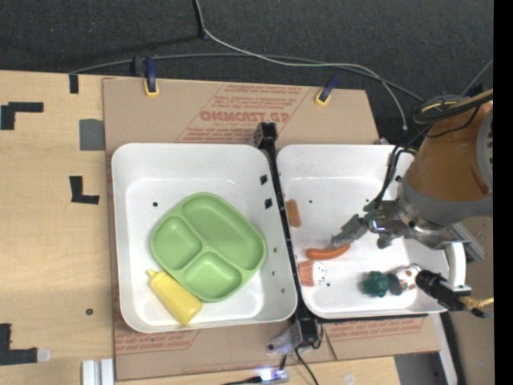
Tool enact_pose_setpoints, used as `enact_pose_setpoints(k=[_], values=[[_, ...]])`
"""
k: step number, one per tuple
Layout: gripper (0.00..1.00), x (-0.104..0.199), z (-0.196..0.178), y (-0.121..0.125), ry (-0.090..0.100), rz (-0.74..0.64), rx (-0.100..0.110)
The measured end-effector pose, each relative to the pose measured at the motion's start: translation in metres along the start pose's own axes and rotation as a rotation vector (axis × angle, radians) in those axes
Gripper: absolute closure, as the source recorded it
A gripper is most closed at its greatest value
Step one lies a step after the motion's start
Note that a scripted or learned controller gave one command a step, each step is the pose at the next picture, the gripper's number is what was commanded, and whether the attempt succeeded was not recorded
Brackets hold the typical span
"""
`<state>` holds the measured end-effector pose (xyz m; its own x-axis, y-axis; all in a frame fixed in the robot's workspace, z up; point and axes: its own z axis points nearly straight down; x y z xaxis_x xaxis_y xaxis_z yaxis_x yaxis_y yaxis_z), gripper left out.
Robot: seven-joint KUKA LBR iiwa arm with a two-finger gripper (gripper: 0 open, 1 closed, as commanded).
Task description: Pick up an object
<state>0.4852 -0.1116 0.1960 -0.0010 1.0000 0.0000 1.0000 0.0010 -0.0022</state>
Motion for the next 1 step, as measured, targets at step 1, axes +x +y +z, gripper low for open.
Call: enact_pose_setpoints(k=[1], values=[[0.0, -0.0028, 0.0453, 0.0041, 0.001, 0.001, 0.004]])
